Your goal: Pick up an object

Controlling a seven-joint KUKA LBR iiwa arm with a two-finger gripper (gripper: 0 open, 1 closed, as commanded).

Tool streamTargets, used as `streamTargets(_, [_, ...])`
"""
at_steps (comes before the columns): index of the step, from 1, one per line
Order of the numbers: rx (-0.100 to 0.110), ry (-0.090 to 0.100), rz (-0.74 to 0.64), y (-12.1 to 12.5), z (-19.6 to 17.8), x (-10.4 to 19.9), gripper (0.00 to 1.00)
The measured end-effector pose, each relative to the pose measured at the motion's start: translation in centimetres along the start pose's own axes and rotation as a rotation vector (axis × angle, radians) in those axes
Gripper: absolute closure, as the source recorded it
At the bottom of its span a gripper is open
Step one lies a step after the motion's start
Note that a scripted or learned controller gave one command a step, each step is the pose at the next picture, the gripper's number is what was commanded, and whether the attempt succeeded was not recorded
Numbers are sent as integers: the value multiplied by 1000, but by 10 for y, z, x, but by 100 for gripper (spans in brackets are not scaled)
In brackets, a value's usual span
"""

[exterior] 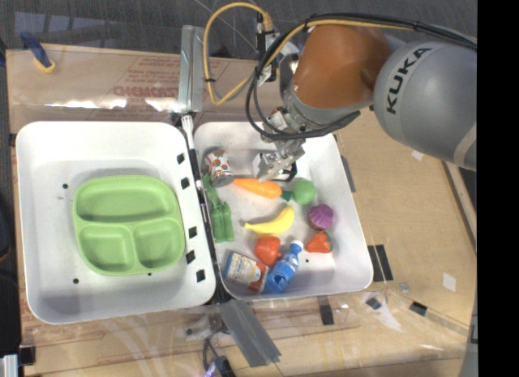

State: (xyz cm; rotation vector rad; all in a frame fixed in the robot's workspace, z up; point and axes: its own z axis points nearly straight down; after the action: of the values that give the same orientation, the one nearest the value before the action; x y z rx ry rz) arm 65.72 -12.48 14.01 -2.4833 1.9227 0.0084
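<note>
We note the arm [422, 96] nearest the lens, its orange band over the right bin [345, 205]. The gripper [280, 163] hangs low just behind the carrot [258, 187]; we cannot tell how it is set. We see nothing held. We judge the step to be the approach to a pick. The next move calls for a settled descent onto one item.

The carrot is orange, slim and tapered, lying flat. Beside its thick end sits a green ball [303, 192]. In front of the carrot lies a banana [274, 222]; further forward, a blue bottle [284, 268]. The left bin [49, 148] holds a green tray [127, 223], well apart from the carrot.
</note>
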Motion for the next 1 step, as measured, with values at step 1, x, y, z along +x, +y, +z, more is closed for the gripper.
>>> streamTargets(1, [10, 6, -260, 21, 45, 69, 100])
